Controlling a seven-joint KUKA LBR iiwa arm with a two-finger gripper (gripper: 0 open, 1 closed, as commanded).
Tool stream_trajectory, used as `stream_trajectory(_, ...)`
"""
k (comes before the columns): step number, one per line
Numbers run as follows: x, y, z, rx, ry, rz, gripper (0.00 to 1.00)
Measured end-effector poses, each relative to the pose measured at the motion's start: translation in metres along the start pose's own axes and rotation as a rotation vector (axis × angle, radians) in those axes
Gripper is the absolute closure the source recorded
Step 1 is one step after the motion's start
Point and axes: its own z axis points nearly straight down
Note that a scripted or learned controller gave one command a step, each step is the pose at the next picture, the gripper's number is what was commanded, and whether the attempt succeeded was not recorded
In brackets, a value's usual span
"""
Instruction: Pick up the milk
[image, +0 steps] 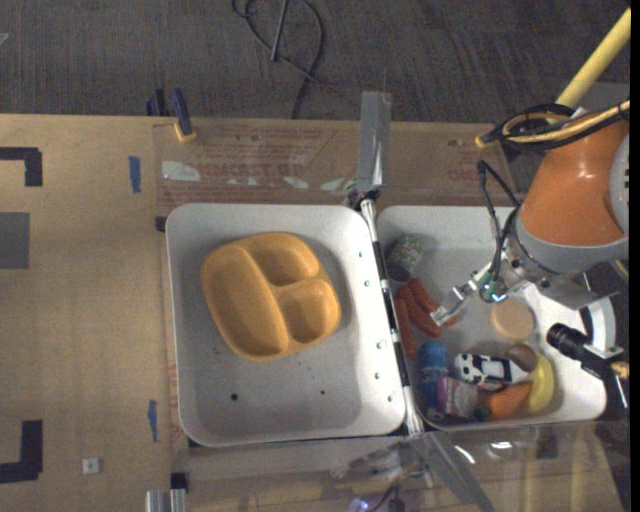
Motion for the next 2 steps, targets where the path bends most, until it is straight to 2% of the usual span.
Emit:
stream_trajectory(1,-0.041,-0.078,0.068,-0.011,-0.009,-0.158,0.00)
stream_trajectory(2,-0.017,-0.031,0.044,0.000,0.000,-0.192,0.00)
